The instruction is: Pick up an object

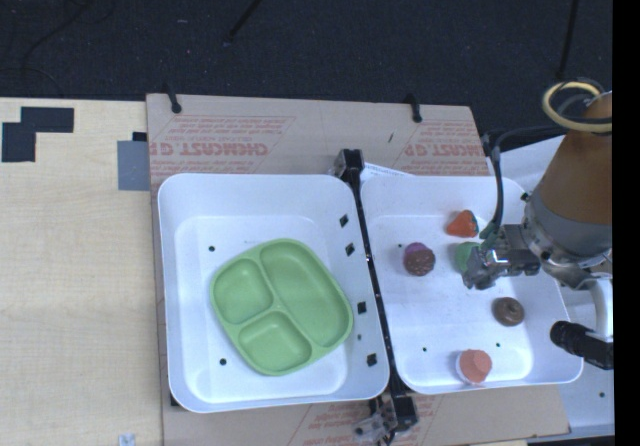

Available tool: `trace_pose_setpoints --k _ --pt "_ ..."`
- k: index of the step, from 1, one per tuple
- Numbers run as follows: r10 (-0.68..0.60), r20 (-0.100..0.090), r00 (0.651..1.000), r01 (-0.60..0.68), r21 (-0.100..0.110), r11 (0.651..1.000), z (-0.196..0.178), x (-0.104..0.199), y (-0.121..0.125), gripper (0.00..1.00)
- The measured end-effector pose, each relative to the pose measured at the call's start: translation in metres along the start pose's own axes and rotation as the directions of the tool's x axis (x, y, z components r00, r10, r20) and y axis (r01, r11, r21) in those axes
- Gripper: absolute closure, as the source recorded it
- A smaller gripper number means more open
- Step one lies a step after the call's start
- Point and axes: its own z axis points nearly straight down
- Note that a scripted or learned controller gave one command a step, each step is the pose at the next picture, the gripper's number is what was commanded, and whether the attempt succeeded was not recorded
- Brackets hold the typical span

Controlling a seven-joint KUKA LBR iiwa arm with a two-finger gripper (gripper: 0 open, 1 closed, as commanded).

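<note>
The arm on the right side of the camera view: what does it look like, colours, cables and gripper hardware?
The arm has a broad orange band above a grey wrist section. A dark cable curves down beside it toward the tool. The gripper is small, made of shiny metal and dark parts. A pale yellowish loop sits near the arm's upper end.

- One fixed camera looks down at a slant from above the pale wooden table (70, 264).
- Both shallow white plastic bins (190, 204) fit in frame.
</note>
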Motion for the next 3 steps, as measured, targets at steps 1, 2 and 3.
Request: trace_pose_setpoints --k 1,2,3 --pt "-0.001 0.000 1.000 0.001 0.001 1.000 0.010 0.061 0.004 1.00" --pt "0.000 0.001 1.000 0.000 0.002 1.000 0.018 0.120 0.006 1.00" --pt "-0.001 0.001 1.000 0.001 0.000 1.000 0.007 0.174 0.012 1.00"
